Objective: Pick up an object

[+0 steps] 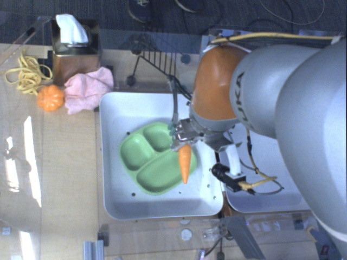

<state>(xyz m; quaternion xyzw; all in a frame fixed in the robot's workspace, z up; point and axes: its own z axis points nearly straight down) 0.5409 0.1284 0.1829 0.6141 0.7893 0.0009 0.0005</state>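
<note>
Our claw (181,141) sits at the toy carrot's (185,163) top end; whether it grips, we cannot tell.

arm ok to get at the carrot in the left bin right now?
Probably yes. The carrot lies exposed on the green divided plate in the left bin, nothing on top of it. The gripper sits right at its thick end; whether it grips is unclear.

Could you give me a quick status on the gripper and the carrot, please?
Gripper over left bin, at carrot's top end. Carrot over green divided plate. Grasp unconfirmed.
</note>
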